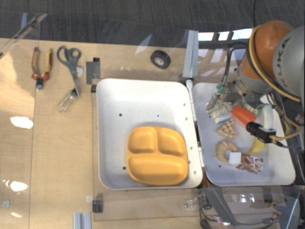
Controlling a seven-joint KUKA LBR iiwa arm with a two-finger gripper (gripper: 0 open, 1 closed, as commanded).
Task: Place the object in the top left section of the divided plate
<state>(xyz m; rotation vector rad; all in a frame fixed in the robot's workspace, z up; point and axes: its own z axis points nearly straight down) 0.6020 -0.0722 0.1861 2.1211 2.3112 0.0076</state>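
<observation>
The gripper [223, 95] hangs low over the back of the right bin [286, 173], and I cannot tell how it is set, because it is small and dark here. Right under it lies a small packet [220, 113] with marks too tiny to read. Just in front of that is a waffle-like toy [227, 128], and beside it an orange carrot [242, 113]. Closer to the front lie a curled croissant [225, 150], a yellow banana [258, 146] and a brown patterned packet [250, 163]. The yellow divided plate [157, 154] sits well apart in the left bin [143, 99]. Scissors [70, 66], pliers [41, 67] and a tape roll [160, 58] rest on the bench.
</observation>
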